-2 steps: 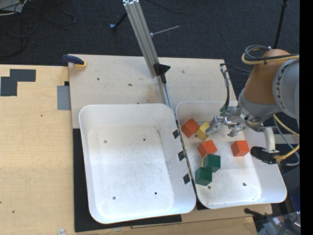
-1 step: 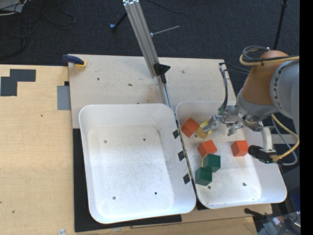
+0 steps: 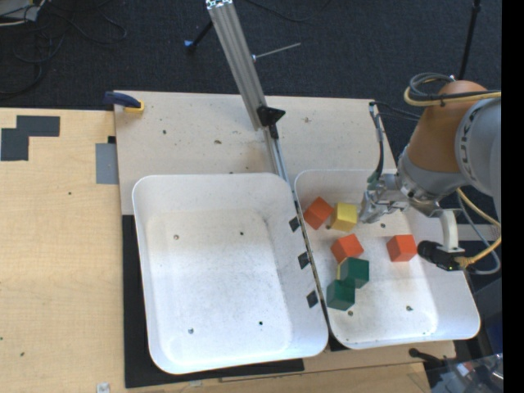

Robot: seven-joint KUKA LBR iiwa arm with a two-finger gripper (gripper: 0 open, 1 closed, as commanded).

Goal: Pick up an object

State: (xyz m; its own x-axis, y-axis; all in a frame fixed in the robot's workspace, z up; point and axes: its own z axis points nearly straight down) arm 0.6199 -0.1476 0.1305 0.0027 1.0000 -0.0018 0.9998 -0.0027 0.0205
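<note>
Near edge: large shallow white left bin (image 3: 164,219) sitting on the counter (image 3: 57,244). Beside it, the shallow white right bin (image 3: 458,318) holding all the blocks.

Nearest in that bin: two dark green cubes (image 3: 348,282) sitting touching, one stacked partly against the other. Just behind them, an orange-red cube (image 3: 347,246) touching the upper green one. Off to the right, apart, another orange-red cube (image 3: 401,247).

Farther back: an orange cube (image 3: 318,213) and a small yellow cube (image 3: 345,216) lying side by side, touching.

Gripper (image 3: 372,207) hanging low just right of the yellow cube, the likeliest target; cannot tell its opening, and nothing showing as held.

Risk, as judged: yellow is crowding the orange neighbour, so a closing grip could be shoving both or clipping an edge, leaving the cube skidding away

Far: slanted aluminium post (image 3: 241,60) rising behind the bins
</note>
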